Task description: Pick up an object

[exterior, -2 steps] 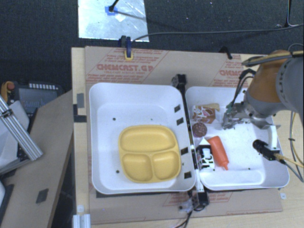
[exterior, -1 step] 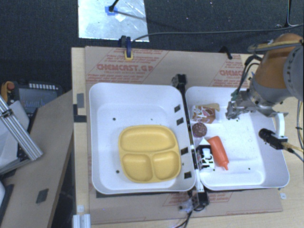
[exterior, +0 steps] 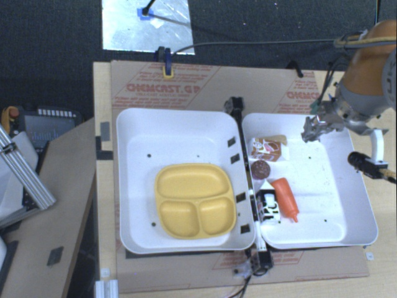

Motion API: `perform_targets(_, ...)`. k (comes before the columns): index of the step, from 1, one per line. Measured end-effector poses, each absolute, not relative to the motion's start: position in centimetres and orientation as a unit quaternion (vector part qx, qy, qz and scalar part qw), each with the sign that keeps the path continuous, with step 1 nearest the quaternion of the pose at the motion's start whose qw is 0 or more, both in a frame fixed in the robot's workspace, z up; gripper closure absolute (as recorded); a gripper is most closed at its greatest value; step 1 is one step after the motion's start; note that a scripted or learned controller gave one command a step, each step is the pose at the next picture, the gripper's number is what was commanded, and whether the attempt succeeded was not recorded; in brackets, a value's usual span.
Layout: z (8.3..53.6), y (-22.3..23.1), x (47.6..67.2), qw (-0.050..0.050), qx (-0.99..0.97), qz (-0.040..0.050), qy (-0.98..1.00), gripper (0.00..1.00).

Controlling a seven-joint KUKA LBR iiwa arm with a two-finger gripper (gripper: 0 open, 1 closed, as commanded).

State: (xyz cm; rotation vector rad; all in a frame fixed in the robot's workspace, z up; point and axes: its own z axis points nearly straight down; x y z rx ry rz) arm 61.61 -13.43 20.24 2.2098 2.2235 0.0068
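In the right bin [exterior: 335, 228] several small things lie near its left wall: a red and white wrapped snack [exterior: 268, 148], a dark round cookie [exterior: 260, 169], an orange carrot-shaped toy [exterior: 286, 198] and a small black and white item [exterior: 267, 206]. My gripper [exterior: 312, 131] hangs over the right bin's upper part, to the right of the wrapped snack and apart from it. Nothing shows between its fingers.
The left bin [exterior: 139, 135] holds a yellow three-compartment tray [exterior: 195, 200]. A divider with black clips [exterior: 243, 166] runs between the bins. A cable crosses behind the bins, and a silvery sheet [exterior: 146, 15] lies at the back.
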Motion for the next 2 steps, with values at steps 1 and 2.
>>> perform_targets(1, 21.5, -13.4, 61.7, 0.001, 0.705, 0.0011, 0.709, 1.0)
perform_targets(2, 22.0, -7.1, 61.6, 0.0, 0.704, 0.0012, 0.711, 1.0)
